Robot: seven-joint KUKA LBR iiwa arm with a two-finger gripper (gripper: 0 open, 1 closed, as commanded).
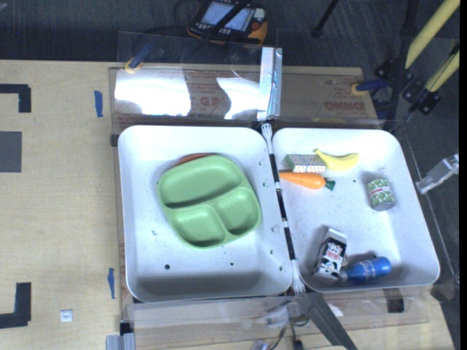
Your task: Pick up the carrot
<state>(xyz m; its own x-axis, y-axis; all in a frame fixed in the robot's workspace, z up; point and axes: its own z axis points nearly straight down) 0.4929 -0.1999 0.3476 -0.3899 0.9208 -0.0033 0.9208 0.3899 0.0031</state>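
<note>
Camera view: carrot point(302, 181) beside banana point(337, 159), right bin point(416, 217).

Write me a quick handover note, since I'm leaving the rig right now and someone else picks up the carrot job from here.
Gripper: at the right edge of the view, just outside the right bin, well away from the carrot; it holds nothing that I can see.
Carrot: lies flat in the right bin's upper left part, close to the divider, its green end pointing right. A small box sits right behind it and a banana just beyond.
Also in that bin: a small can, a carton and a blue bottle.
Left bin: a green divided plate.
Done: nothing yet.
Left: reach, grasp and lift the carrot.
</note>
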